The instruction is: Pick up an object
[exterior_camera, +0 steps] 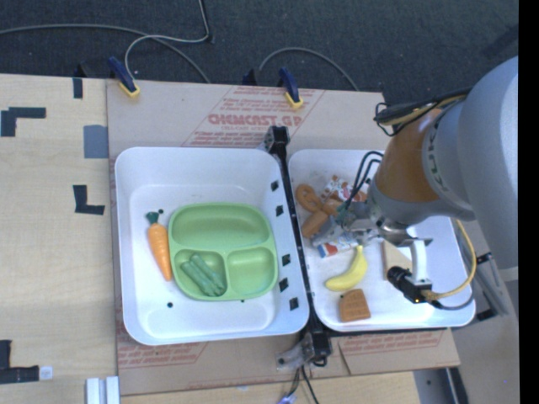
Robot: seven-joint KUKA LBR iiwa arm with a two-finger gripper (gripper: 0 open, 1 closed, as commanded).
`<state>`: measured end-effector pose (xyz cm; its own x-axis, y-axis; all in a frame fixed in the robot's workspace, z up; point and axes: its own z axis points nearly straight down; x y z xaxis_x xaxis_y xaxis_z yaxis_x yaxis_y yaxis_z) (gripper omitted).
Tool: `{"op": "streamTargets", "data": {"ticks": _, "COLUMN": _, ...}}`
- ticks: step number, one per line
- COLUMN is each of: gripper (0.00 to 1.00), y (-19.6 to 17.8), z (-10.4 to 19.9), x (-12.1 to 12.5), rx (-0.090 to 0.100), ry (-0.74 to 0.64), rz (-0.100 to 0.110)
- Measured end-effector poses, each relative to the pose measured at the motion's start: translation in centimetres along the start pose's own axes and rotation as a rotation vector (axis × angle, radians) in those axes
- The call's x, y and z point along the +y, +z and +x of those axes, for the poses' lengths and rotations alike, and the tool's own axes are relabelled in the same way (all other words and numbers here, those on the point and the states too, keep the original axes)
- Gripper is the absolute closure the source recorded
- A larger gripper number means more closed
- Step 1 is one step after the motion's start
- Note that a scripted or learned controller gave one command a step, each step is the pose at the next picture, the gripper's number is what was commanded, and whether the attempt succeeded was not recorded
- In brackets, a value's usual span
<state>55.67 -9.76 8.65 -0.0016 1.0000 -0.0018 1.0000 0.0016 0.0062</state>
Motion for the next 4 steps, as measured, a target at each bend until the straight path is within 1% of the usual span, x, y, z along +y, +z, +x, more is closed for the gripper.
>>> {"op": "streamTargets", "data": {"ticks": 1, "gripper": 0.00, "y": 0.1, "z": -0.7, "x": 4.9, "rx": 0.000, "ry": 0.000, "rz": 0.002}}
{"op": "streamTargets", "data": {"ticks": 2, "gripper": 0.00, "y": 0.1, "z": 0.0, "x": 10.0, "rx": 0.005, "ry": 0.006, "rz": 0.036}}
{"op": "streamTargets", "data": {"ticks": 3, "gripper": 0.00, "y": 0.3, "z": -0.1, "x": 9.9, "rx": 0.006, "ry": 0.004, "rz": 0.033}}
{"op": "streamTargets", "data": {"ticks": 4, "gripper": 0.00, "y": 0.1, "z": -0.5, "x": 7.0, "rx": 0.000, "ry": 0.000, "rz": 0.005}}
